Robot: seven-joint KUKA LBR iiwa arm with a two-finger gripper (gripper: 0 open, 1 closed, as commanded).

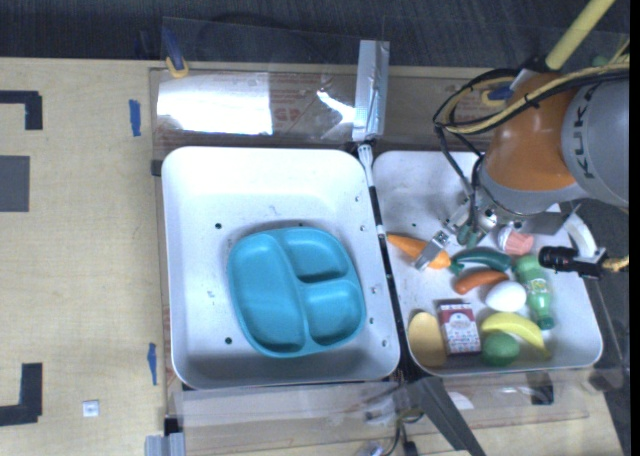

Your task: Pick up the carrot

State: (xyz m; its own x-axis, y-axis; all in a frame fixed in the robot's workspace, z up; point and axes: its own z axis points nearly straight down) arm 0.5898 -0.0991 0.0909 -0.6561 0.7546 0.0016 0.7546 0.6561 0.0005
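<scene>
The carrot [407, 243] is a small orange piece lying at the left side of the right bin [420, 179], close to the wall between the two bins. My gripper [438, 248] reaches down from the right, and its metal tip sits at the carrot's right end, touching or just over it. Orange shows on both sides of the tip. The grey arm with its orange band [530, 149] hangs over the right bin's far part and hides some of the bin floor.
Crowded beside the carrot are a green and red pepper [480, 262], a white egg [505, 296], a banana [512, 326], a red box [457, 329], a green bottle [540, 301] and a pink item [517, 242]. A blue divided plate [297, 289] lies in the left bin [200, 194].
</scene>
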